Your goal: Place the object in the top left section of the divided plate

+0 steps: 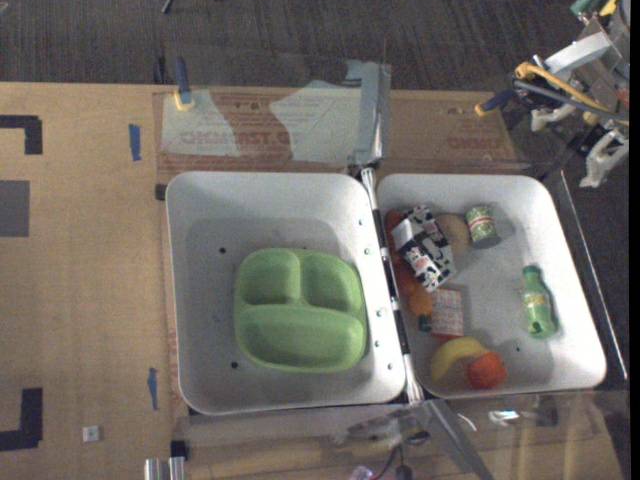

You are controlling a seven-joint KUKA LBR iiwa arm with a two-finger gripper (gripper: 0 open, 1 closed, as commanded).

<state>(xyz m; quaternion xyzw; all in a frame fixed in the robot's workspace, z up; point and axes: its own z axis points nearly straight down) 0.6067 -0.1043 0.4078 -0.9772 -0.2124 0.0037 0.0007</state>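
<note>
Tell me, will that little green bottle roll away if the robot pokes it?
Probably, yes. The green bottle lies on its side on the right bin's smooth white floor, and its body looks round, so a sideways nudge would likely roll it. It looks like a small plastic toy, so probably light and hard, perhaps slippery.

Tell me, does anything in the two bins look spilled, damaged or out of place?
Nothing stands out. The green divided plate lies flat in the left bin. The toy foods, including a green bottle and a small can, lie loose in the right bin.
</note>
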